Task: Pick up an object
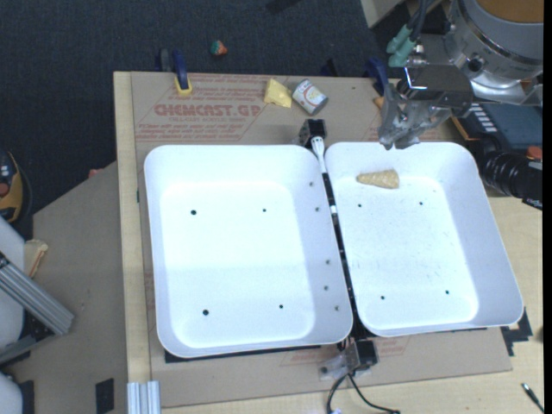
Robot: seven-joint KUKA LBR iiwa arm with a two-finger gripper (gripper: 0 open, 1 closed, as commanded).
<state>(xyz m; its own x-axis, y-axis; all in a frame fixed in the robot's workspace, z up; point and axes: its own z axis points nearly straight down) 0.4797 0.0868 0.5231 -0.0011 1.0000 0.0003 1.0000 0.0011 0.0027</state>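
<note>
We see the claw (399,138) hanging over the far rim of the right bin (483,257), just beyond the one thing that lies inside it — a small tan wedge (379,178), something like a piece of bread or pastry, resting on the bin floor near the far wall. The claw is close to the wedge but apart from it; nothing sits between its tips, so it carries nothing. Whether it is released or clenched we cannot tell, since the tips run together in a blur from this angle.

We judge the task to be at its approach step: the arm is over the right bin and near the target, but no grasp has been made. The next move, as we read it, calls for a short shift toward us so the claw stands directly above the wedge, then a straight drop to the floor of the bin and a close across its narrow side. The wedge lies flat and low — a shallow descent could slide over it or nudge it against the wall.

The left bin (164,257) has no object in it.
</note>
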